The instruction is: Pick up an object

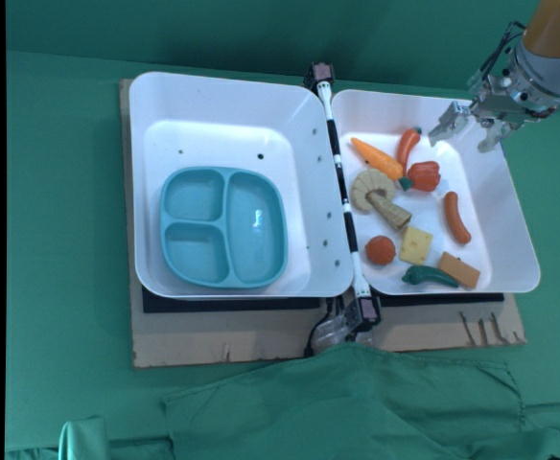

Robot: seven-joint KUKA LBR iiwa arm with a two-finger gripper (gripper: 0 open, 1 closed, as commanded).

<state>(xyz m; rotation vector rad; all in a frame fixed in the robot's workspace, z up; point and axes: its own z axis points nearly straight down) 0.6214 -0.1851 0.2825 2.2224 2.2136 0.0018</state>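
Observation:
The right bin (510, 209) holds several toy foods: a carrot (377, 158), a red chilli (408, 147), a red pepper (424, 174), a mushroom (376, 195), a sausage (455, 218), a tomato (381, 250), a cheese wedge (416, 245), a green pepper (430, 276) and an orange block (459, 269). My gripper (468, 128) hangs open above the bin's far right corner, its fingers spread with nothing between them. It stands to the right of the chilli and apart from all the foods.
The left bin (165, 113) carries a teal divided plate (223, 226). A black-and-white hinge bar (341, 199) runs between the bins. Both rest on a cardboard sheet (222, 348) on green cloth, with a crumpled fold (357, 401) in front.

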